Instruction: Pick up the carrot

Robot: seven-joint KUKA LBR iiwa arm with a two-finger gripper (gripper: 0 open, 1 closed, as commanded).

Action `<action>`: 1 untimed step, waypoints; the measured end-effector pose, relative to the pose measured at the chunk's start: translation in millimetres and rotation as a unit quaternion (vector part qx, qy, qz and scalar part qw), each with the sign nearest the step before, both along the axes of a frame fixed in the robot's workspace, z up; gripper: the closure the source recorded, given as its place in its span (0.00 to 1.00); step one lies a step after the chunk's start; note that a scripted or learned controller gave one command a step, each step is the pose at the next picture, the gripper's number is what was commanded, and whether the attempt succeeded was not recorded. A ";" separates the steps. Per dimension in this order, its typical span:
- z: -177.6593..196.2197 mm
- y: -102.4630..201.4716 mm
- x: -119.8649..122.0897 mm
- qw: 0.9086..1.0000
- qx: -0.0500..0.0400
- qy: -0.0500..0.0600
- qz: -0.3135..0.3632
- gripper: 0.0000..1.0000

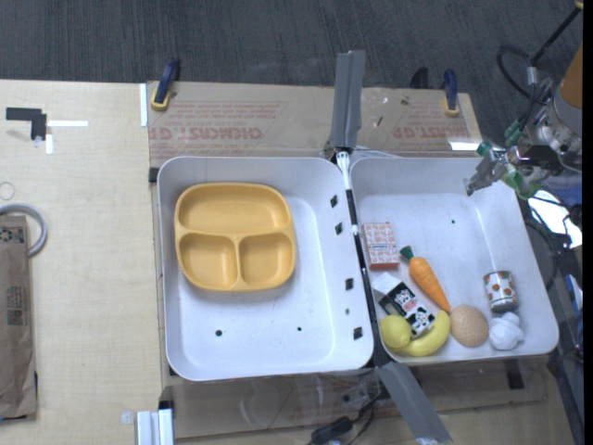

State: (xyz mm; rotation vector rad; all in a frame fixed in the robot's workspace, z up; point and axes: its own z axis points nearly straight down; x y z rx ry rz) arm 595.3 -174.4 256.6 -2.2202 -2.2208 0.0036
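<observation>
The orange carrot (428,282) with a green top lies slanted in the right bin (463,213), near the bin's middle front. My gripper (488,168) hangs at the right bin's far right corner, well up and to the right of the carrot. Nothing shows between its fingers.
Around the carrot lie a small pink box (379,245), a black-and-white carton (408,308), a yellow banana (417,334), a tan egg (469,325), a small can (500,291) and a white ball (505,333). A yellow divided plate (235,236) sits in the left bin (259,341).
</observation>
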 end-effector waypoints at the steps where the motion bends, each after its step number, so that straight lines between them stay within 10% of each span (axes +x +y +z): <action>1: -62.3 75.7 -16.8 0.998 0.000 0.000 0.070 0.00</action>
